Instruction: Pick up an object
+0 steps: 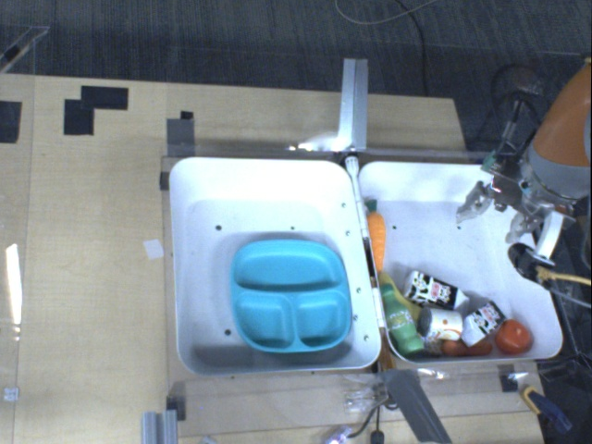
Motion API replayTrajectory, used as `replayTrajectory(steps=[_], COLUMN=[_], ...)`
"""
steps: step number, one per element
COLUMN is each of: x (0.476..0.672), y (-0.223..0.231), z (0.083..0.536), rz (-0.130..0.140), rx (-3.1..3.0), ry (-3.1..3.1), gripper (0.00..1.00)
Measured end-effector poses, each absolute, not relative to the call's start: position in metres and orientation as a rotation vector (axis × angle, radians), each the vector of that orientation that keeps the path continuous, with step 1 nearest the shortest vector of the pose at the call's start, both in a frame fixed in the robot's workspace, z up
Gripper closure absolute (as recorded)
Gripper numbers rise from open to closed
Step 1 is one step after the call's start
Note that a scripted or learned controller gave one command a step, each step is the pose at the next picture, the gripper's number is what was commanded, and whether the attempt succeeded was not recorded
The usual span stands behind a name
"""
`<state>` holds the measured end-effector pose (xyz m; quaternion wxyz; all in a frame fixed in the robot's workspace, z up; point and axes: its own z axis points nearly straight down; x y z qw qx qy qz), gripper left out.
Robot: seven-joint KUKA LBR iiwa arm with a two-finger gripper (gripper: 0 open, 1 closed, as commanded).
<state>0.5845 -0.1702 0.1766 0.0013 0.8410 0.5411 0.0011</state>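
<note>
The gripper hangs over the upper right part of the right bin, with the grey wrist and its orange band behind it toward the right edge. Its two fingers stand spread apart, one reaching left toward the bin's bare floor and the other pointing down toward the right wall, and nothing sits between them. So it is open and empty, by my reading.

Everything it could take lies below and to the left of it, crowded along the bin's near wall. Closest, I judge, are the small black-and-white carton and the second carton, with a tomato beside that one in the near right corner. A little can lies on its side between the cartons, with something red tucked under it that I cannot make out. The green bottle lies against the divider, its long axis running up and down the bin, neck pointing away from me. Above it a carrot lies along the same divider, also lengthwise.

The move ahead looks like a travel toward the near wall, then a descent. The tomato and the right-hand carton lie most nearly straight below the gripper; the bottle and carrot are farthest across.

The left bin holds a blue divided tray, well apart from the arm.
</note>
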Motion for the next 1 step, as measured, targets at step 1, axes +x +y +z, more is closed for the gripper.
replayTrajectory(steps=[1], x=[0.5654], y=[-0.1741], z=[0.2465], rz=[0.006], rx=[2.857], ry=[1.299], gripper=[0.0])
